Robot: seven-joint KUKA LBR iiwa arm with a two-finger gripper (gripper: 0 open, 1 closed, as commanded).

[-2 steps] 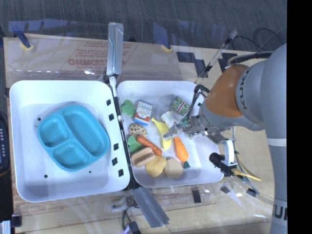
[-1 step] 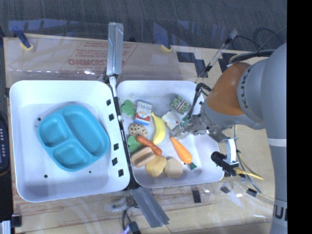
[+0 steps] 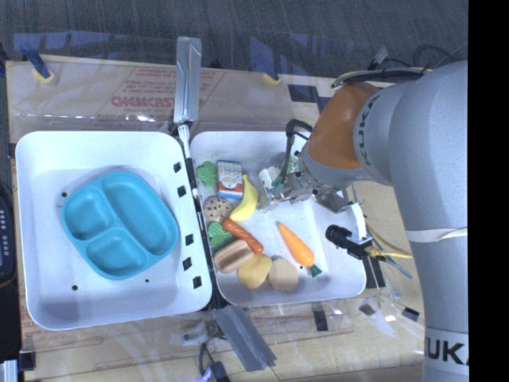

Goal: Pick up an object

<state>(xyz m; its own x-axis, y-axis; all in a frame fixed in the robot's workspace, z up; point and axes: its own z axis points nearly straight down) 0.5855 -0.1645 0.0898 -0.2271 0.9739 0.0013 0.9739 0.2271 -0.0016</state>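
Note:
My gripper (image 3: 274,183) is low in the right bin (image 3: 342,281), at its upper middle, just right of a yellow banana (image 3: 245,201). Beside the banana stand a small juice carton (image 3: 229,177) and a green vegetable (image 3: 207,173). A cookie (image 3: 215,208), an orange-red sausage (image 3: 241,234) and a hot dog (image 3: 233,255) lie along the bin's left side. An orange carrot (image 3: 296,245) rests in the middle. A potato (image 3: 254,270) and a tan bun (image 3: 283,274) sit at the front. Nothing is visibly held.
The left bin (image 3: 40,293) holds a blue divided plate (image 3: 119,223). A black divider with clips (image 3: 191,229) runs between the bins. The grey arm with its orange band (image 3: 342,130) covers the right bin's upper right corner.

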